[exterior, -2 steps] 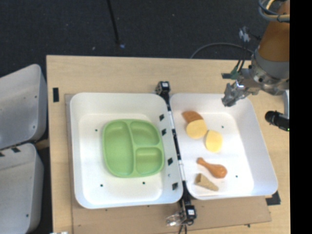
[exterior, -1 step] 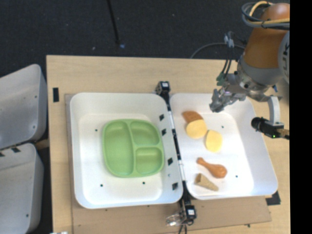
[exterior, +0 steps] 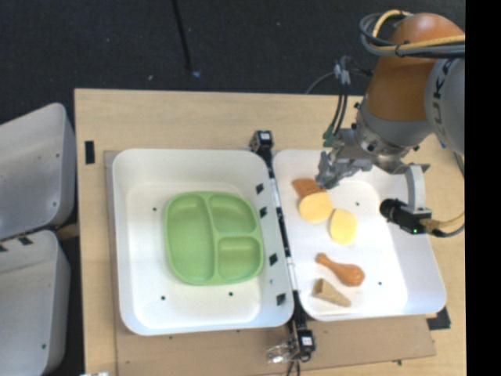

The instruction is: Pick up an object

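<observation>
The right bin holds several food pieces. A small orange-brown piece lies at its upper left, two round yellow pieces near the middle, a brown drumstick below them and a tan wedge near the front. My gripper hangs over the upper left of this bin, its tip just right of the orange-brown piece and above the upper yellow piece. Nothing shows between its fingers.
A green divided tray lies in the left bin. A ridge with black clips separates the two bins. The grey arm with its orange band covers the right bin's far corner. White chairs stand left of the bench.
</observation>
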You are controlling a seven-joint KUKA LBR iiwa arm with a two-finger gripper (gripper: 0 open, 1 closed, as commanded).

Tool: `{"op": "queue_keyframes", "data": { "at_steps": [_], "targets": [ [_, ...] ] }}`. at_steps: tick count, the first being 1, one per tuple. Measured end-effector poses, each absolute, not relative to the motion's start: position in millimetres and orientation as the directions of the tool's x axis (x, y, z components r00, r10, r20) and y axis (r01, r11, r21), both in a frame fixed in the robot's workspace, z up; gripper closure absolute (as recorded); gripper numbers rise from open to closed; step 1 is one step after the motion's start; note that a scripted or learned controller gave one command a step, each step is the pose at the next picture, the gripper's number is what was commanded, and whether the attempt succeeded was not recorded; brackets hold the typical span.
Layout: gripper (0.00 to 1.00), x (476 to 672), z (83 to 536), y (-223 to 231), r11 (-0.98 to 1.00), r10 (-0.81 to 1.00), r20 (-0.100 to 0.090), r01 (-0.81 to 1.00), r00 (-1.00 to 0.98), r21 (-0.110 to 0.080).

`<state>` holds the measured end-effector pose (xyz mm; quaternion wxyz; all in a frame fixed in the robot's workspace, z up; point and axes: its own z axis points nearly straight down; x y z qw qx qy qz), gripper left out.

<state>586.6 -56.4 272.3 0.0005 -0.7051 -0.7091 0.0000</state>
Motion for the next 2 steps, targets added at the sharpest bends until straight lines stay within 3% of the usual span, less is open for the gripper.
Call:
{"op": "queue_keyframes", "data": {
  "at_steps": [2],
  "targets": [
    [1.00, 577.5, 253.0, 51.1, 0.007, 1.000, 0.001, 1.000, -0.007, 0.000]
  ]
}}
